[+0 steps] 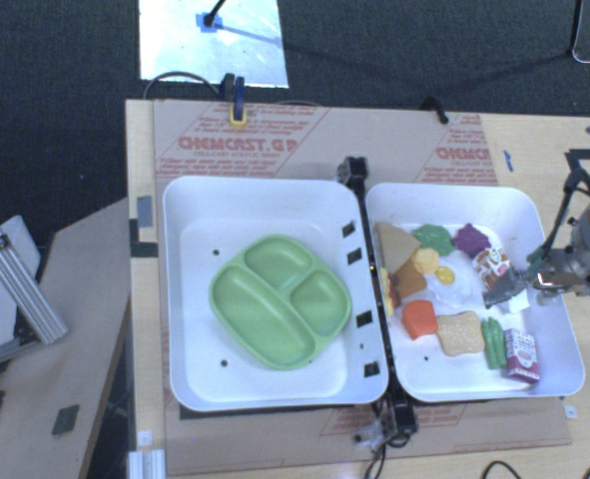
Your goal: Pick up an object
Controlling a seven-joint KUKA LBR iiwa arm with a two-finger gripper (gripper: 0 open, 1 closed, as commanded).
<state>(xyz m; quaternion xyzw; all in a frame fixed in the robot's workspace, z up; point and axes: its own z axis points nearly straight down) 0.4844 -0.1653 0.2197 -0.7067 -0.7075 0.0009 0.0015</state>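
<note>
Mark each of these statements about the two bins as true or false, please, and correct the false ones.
1. The green tray lies in the left bin. True.
2. The toast lies in the left bin. False: it lies in the right bin, near the front.
3. The gripper is over the right bin. True.
4. The orange block rests on the green tray. False: it is in the right bin, left of the toast.
5. The purple item is in the right bin, toward the back. True.
</note>
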